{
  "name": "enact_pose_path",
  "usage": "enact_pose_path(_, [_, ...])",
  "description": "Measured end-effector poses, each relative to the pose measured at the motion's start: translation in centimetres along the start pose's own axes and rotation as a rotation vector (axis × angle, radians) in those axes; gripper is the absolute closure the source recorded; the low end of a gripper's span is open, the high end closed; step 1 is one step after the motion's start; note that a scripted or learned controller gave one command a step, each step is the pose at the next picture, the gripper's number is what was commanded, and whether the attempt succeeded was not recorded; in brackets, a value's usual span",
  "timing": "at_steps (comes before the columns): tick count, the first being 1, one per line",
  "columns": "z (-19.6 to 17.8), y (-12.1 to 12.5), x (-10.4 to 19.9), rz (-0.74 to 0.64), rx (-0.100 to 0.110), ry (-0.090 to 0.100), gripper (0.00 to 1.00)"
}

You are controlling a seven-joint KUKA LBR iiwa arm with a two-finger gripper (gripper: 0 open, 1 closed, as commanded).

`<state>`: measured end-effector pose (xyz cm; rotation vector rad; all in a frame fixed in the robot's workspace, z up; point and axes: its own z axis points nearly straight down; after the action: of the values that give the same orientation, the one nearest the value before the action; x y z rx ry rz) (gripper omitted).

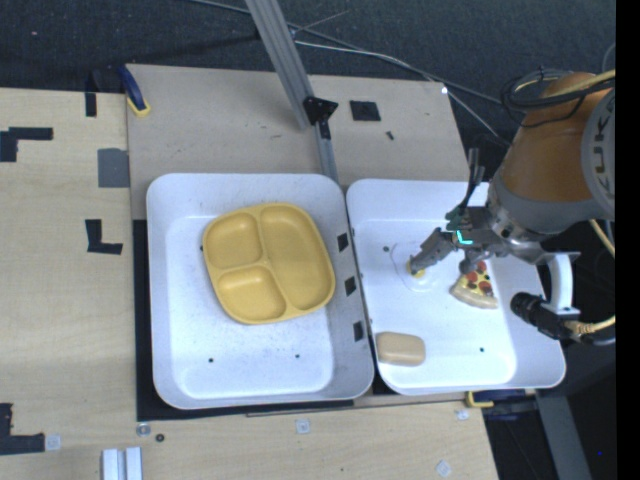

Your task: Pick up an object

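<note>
Hovering open-fingered, the hand [448,260] nears one pizza slice [476,286] and one bun [400,348].

Worktop with two white bins side by side.

You are looking down on a tan worktop [60,298] carrying the left bin [180,368] and the right bin [500,363], their inner rims touching along the middle. Black tape marks [100,236] sit on the bare surface to the left, a blue and yellow clamp [134,92] grips its far edge, and a grey post [280,38] rises behind the bins.
</note>
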<state>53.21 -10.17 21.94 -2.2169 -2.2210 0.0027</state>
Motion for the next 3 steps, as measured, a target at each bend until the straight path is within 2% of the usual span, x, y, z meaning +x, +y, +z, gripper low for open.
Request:
enact_pose_path(1, [0.0, 0.0, 0.0, 0.000, -0.001, 0.000, 0.00])
enact_pose_path(3, [12.8, -0.8, 0.5, 0.002, 0.004, -0.001, 0.00])
